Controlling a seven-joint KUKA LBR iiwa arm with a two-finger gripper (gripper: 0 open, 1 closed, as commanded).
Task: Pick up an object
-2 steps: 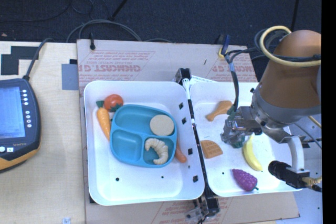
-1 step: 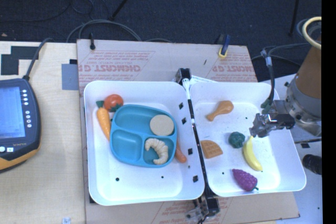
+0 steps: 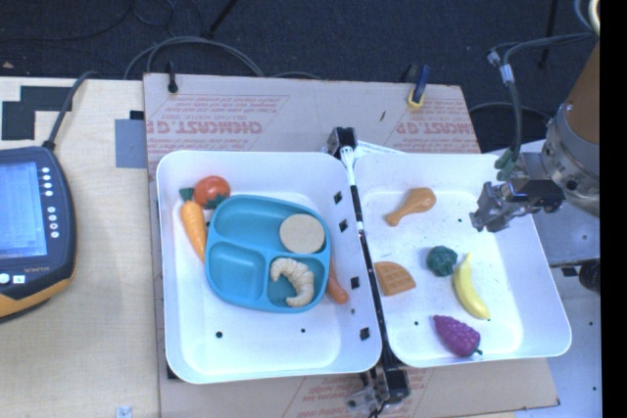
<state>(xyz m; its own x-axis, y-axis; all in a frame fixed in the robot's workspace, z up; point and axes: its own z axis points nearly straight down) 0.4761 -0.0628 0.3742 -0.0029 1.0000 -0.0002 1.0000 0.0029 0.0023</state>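
Note:
My gripper (image 3: 490, 213) hangs over the right bin (image 3: 549, 308) near its upper right side, with nothing seen between its fingers. In that bin lie a chicken drumstick (image 3: 411, 205), a green broccoli piece (image 3: 442, 259), a yellow banana (image 3: 469, 287), an orange bread slice (image 3: 394, 278) and a purple grape bunch (image 3: 457, 335). The broccoli and banana sit just below and left of the gripper. The left bin (image 3: 245, 352) holds a blue divided plate (image 3: 263, 253) bearing a round cracker (image 3: 302, 233) and a shrimp (image 3: 297, 277), with a tomato (image 3: 211, 189) and a carrot (image 3: 194, 228) beside it.
A teach pendant (image 3: 29, 220) lies on the wooden bench at far left. Cables run across the dark floor behind the bins. A black divider clamp (image 3: 355, 240) joins the two bins. Cardboard (image 3: 294, 117) lies under both bins.

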